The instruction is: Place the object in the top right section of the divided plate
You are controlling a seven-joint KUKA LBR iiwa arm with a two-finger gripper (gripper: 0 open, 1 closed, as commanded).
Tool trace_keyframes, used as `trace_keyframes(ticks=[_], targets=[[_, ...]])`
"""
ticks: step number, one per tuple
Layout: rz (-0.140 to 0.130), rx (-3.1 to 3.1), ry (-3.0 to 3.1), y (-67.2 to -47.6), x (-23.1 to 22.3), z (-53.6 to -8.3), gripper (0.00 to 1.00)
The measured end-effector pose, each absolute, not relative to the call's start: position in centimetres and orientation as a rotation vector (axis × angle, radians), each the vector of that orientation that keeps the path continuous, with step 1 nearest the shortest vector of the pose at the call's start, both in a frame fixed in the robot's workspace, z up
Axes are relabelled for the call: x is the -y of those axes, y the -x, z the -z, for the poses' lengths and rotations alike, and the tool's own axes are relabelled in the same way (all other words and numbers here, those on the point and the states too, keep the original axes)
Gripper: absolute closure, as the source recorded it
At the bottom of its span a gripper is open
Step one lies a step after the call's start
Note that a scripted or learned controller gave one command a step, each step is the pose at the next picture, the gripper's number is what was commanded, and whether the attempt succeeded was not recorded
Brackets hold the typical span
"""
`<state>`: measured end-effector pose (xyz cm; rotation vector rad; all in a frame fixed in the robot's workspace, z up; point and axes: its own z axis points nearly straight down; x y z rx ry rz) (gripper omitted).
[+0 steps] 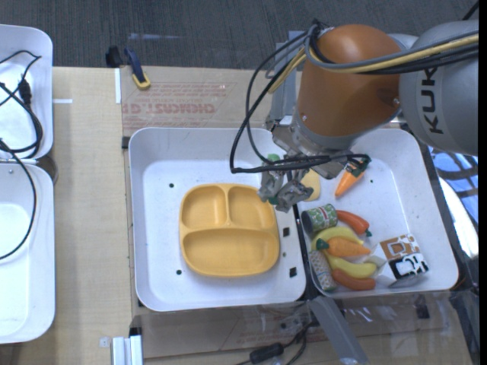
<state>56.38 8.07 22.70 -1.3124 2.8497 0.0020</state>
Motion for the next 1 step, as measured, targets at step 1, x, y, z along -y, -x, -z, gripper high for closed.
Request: trace_keyframes(ticks=[1], targets=[[-0.002,-2.85,1.313,-56.38,-8.06,-22.69,0.0]])
